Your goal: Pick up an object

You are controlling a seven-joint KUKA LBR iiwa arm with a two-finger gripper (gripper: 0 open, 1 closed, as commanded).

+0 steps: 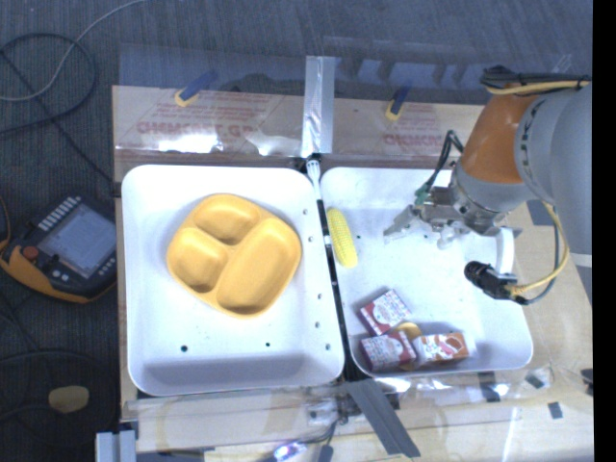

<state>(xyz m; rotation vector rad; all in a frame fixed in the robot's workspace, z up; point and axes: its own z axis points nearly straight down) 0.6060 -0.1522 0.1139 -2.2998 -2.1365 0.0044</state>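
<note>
I see the hand (421, 224) hovering over the far part of the right bin (500, 354), its fingers spread apart and gripping nothing. The yellow corn cob (341, 236) lies by that bin's left wall, three small cartons (412, 335) sit near its front, and the yellow divided plate (234, 253) fills the left bin (144, 354).
</note>
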